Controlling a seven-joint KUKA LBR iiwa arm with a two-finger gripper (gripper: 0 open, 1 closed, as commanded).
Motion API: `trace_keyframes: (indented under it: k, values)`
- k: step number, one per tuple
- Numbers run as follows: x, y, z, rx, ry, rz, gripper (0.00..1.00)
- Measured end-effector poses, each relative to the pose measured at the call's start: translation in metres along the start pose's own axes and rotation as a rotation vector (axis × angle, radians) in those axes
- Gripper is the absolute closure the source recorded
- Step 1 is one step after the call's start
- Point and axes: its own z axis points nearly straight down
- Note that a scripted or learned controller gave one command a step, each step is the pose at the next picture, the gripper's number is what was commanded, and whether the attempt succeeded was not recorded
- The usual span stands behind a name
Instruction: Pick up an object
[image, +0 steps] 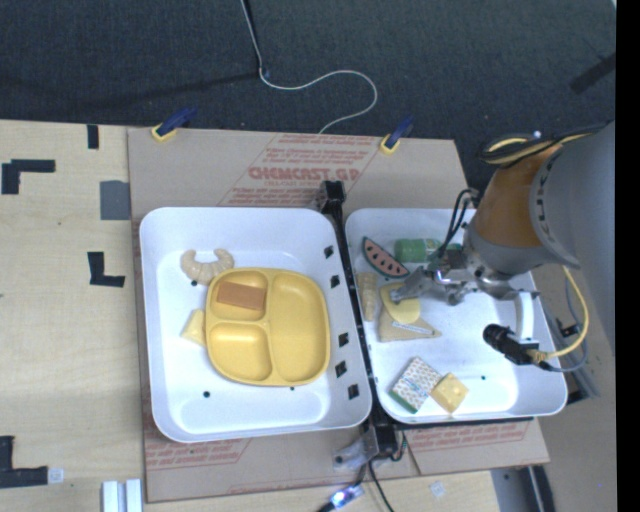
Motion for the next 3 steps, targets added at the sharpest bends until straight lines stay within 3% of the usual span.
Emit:
trace_keyframes:
  k: [1,2,3]
  values:
    - [0.001,0.003,-0.014,-0.009,0.001,-0.001,1.00]
    - [-0.003,0.003,-0.057,0.006,0.000,0.000,1.00]
    - [0.000,0.011,-0.102,0.005,0.000,-0.001,1.00]
